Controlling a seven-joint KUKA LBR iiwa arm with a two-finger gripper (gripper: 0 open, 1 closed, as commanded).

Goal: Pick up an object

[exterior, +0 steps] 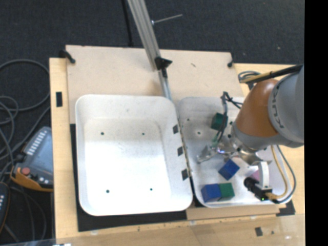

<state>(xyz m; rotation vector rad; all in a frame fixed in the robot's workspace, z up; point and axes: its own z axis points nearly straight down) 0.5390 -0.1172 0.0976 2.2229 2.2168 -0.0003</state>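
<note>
My gripper (211,151) hangs low over the middle of the right bin (188,111), at the end of the grey and orange arm that covers the bin's right side. A dark green block (219,121) lies just beyond it, toward the far side of the bin. Close to the gripper on its near right, a blue block (229,169) sits tilted. Along the bin's front wall lie another blue block (210,192) and a green block (226,190), touching each other. A small pink thing (252,173) peeks out beside the wrist.
The left bin (128,152) stands beside the right one, with a narrow gap between them. A slanted metal post (146,29) rises from the bench behind the bins. Cables and a handheld pendant (33,160) lie off the bench to the left.
</note>
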